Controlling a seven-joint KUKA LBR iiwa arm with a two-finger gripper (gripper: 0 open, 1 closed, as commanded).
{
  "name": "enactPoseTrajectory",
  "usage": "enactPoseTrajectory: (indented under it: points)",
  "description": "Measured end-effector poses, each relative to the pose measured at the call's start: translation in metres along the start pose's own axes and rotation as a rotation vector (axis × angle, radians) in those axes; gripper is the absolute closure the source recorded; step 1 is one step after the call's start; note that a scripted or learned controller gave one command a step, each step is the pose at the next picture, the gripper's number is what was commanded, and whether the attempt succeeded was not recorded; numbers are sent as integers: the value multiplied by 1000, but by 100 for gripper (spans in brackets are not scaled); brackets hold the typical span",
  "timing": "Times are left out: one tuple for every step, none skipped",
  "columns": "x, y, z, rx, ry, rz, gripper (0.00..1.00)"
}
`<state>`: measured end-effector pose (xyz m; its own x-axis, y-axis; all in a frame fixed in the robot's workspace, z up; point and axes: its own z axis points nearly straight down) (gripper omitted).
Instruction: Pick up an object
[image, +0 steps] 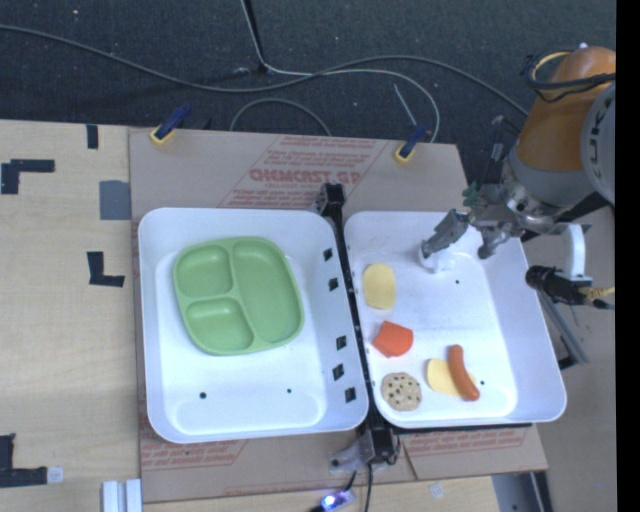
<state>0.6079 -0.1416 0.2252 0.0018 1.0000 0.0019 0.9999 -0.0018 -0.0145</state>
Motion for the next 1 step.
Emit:
enactPoseTrajectory:
  points:
    - [0, 3, -7, -13, -2, -3, 0]
